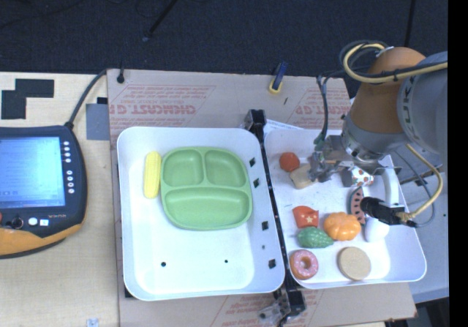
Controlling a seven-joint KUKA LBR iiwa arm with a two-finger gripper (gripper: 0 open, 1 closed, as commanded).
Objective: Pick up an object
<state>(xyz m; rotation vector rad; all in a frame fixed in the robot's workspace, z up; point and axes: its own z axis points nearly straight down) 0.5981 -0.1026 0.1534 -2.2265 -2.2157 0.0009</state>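
The arm (428, 102) is grey with a rounded orange band (386, 91); yellow and black cables (360, 58) loop above its dark metal tool (325, 164).

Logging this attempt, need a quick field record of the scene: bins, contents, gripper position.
left bin: green divided plate, yellow corn touching the plate's left edge
right bin: red tomato, tan block, red pepper, green piece, orange pumpkin, pink donut, tan round cookie
gripper: low over right bin, beside tan block
grasp: cannot tell

Right bin's got a beige block (300, 178) next to a red-orange ball (289, 162), plus red piece (305, 216), green lump (314, 238), orange pumpkin (342, 226), pink donut (303, 264), tan cookie (355, 262).
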